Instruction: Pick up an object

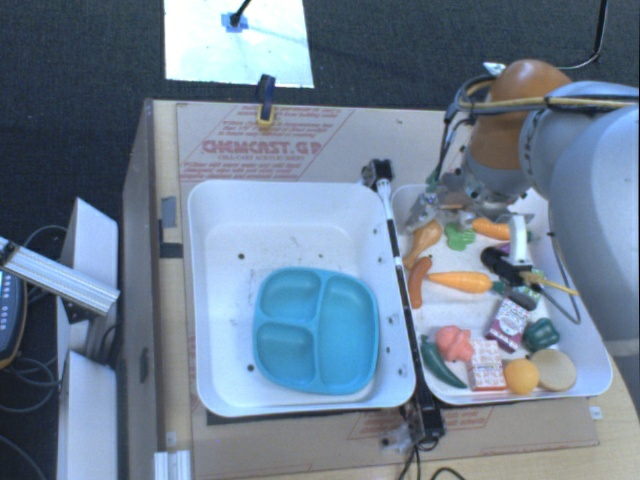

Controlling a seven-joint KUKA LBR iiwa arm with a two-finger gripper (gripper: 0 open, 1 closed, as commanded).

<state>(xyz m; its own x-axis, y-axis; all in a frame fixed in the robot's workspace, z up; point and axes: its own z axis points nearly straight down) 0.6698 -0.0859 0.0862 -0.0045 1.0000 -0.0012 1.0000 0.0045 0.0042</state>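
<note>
My gripper (432, 206) hangs low over the far left corner of the right bin (590, 353), under the orange band of the arm. Just in front of it lie an orange-yellow toy piece (428, 236) and a small green piece (460, 236). Nothing shows as held. A long carrot (460, 281) lies across the middle of the bin, with a red-orange chili (414, 280) by the left wall. A second carrot (490, 229) lies partly under the wrist.
The left bin (220, 228) holds a blue divided plate (316, 330). Along the right bin's near side sit a pink piece (453, 341), a green pepper (440, 362), two small boxes (508, 323), an orange ball (520, 375) and a beige round (556, 368).
</note>
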